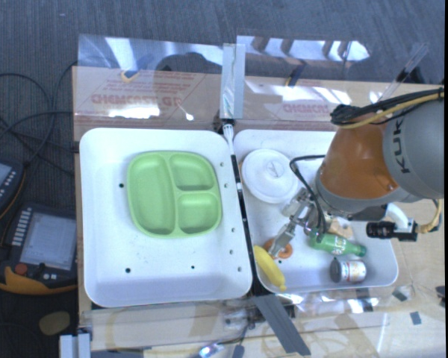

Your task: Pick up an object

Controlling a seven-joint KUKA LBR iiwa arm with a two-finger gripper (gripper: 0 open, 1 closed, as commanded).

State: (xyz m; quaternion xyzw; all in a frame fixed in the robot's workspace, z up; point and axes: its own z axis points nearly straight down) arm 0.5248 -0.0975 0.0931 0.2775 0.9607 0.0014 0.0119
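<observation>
The right bin (381,278) holds several objects. A white round bowl (267,174) sits at its back left. Against the front left wall lies a yellow banana (270,268). Just above the banana is a small orange piece (283,252). A green bottle (337,244) lies on its side in the middle, and a metal can (349,270) lies in front of it. My gripper (290,228) hangs low in the bin between the bowl and the orange piece, left of the bottle. The grey and orange wrist (358,162) hides the bin's back right.
The left bin (104,274) carries a green divided plate (174,193). A raised rim between the two bins runs just left of the gripper. Cables and a teach pendant (37,248) lie on the floor at the far left.
</observation>
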